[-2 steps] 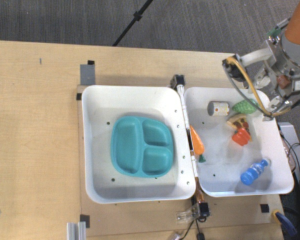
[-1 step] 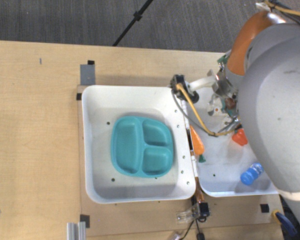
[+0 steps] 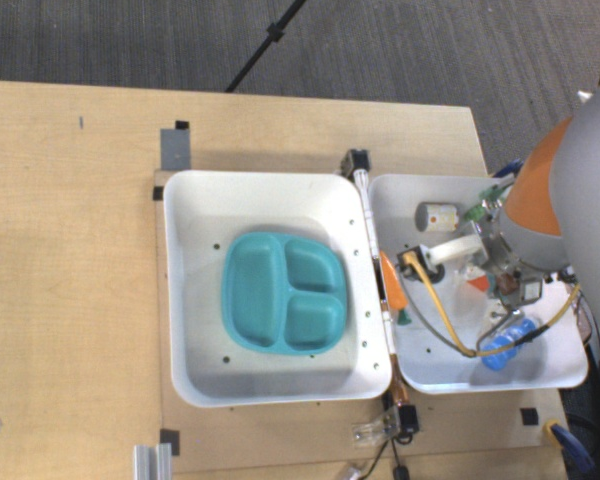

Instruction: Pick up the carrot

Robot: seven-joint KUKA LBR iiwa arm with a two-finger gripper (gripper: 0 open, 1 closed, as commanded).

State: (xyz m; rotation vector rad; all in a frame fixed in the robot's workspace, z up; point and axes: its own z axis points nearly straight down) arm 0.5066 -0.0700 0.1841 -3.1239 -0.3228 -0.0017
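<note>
The carrot is a small orange piece lying lengthwise against the left wall of the right bin. My gripper hangs low over the right half of that bin, well to the right of the carrot and apart from it. The grey arm with its orange band covers the bin's far right corner. Nothing shows in the gripper's grasp.
A blue object lies just below the gripper, with a small red piece to its left. A pale cylinder and a green item sit near the back wall. The left bin holds a teal divided plate.
</note>
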